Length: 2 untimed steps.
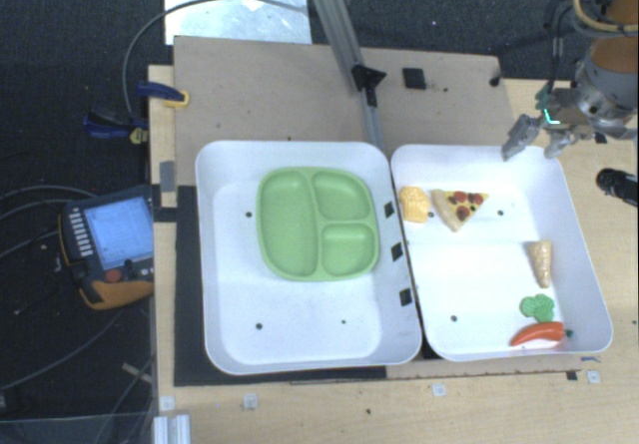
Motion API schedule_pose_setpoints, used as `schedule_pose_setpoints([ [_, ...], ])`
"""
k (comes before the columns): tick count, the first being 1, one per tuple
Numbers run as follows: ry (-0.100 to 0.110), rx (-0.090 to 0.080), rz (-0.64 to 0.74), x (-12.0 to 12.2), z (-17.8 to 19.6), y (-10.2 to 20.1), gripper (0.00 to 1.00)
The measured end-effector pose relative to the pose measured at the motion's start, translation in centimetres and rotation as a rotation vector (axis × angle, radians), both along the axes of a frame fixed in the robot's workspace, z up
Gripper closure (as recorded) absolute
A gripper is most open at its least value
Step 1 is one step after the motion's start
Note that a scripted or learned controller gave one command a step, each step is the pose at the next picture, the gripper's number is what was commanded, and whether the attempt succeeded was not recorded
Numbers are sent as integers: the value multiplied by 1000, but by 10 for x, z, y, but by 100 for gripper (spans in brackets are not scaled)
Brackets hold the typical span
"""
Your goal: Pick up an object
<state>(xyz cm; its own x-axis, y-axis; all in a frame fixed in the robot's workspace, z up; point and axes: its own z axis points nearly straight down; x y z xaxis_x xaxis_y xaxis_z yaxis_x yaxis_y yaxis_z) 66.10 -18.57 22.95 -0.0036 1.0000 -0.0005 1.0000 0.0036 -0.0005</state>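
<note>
My gripper hangs over the far right corner of the right bin, its two fingers spread open with nothing between them. Inside that bin lie a yellow toy piece near the left wall, a pizza slice beside it, a pale cone-shaped piece toward the right, and a green broccoli above a red sausage at the near right corner. All of them sit well below and left of the gripper.
The left bin holds a green divided plate. A slanted metal pole rises behind the bins. A teach pendant lies on the floor at the left.
</note>
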Motion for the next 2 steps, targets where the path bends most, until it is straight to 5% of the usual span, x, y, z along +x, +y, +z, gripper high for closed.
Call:
schedule_pose_setpoints([
  [1,-3,0,1,1,1,0,0],
  [2,0,0,-2,-6,-42,0,0],
])
